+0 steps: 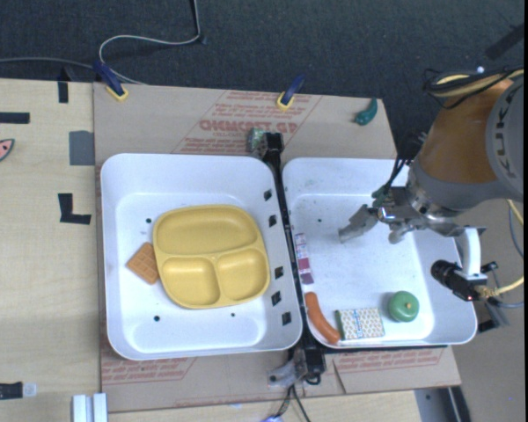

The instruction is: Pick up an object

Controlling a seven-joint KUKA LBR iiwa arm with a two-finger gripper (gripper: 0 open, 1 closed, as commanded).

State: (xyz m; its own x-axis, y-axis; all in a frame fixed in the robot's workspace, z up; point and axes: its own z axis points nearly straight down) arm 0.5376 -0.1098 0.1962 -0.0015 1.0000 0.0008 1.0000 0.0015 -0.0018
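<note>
Lying near the bin's front, green ball (pixel 404 306) (gripper (pixel 370 224) above).

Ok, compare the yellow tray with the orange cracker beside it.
The yellow divided tray is far larger than the orange cracker. The tray has three compartments; the cracker is a flat square. The tray is pale yellow, the cracker orange-brown. Both lie in the left bin, touching.

bench (pixel 35 236) bears cardboard sheet (pixel 238 121), two bins (pixel 123 174).
</note>
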